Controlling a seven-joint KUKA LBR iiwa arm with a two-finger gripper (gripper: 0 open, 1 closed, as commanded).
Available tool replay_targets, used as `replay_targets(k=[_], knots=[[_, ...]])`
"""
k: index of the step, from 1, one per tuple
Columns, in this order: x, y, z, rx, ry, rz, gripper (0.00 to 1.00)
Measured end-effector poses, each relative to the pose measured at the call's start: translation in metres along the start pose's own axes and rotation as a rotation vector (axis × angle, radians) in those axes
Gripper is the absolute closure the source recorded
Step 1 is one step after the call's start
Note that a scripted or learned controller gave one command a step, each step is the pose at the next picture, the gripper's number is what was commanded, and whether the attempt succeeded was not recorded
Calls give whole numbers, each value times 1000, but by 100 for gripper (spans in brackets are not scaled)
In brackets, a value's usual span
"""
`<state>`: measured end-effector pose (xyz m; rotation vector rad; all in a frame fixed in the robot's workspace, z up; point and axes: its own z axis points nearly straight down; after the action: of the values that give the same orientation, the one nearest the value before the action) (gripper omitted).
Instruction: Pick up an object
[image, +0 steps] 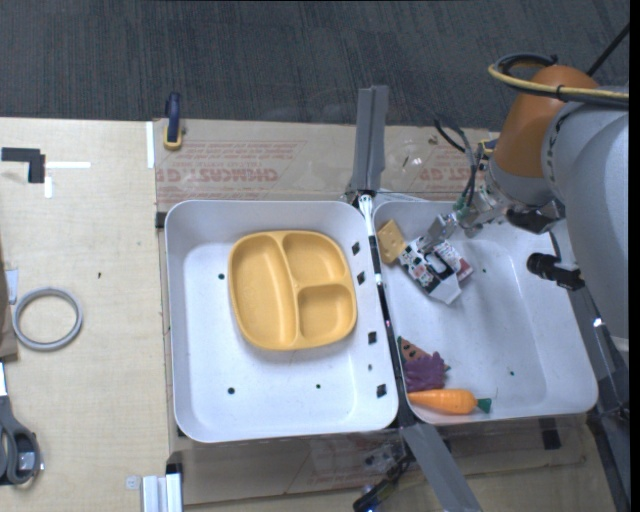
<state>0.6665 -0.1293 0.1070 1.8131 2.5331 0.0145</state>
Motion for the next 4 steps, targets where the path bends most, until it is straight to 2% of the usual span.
replay_targets(k=[1,2,3,4], knots=[[40,-45,-2,-5,-1,156,0],[37,-39,-2,1,2,160,0],[30,-28,-1,1,0,35,0],[15,-43,9,15,9,18,0]])
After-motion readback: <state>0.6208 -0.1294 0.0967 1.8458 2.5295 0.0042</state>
